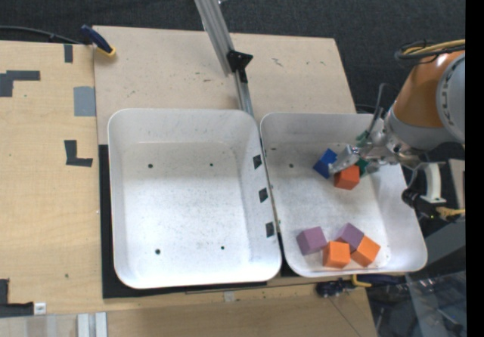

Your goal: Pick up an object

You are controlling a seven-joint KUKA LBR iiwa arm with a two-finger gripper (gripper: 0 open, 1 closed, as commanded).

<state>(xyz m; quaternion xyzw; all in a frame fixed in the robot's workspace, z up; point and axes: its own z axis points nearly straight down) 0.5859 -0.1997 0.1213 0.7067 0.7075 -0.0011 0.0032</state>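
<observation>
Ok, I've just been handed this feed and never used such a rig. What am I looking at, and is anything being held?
This is one fixed camera above the bench, looking down at a slant. The grey arm with an orange band reaches in from the right; its hand is low in the right bin, up against an orange-red block, with a blue block just left of it. Whether the block is actually gripped is not clear from this angle. Near that bin's front edge lie two purple blocks and two orange blocks, bunched together. The left bin sits alongside it.
</observation>
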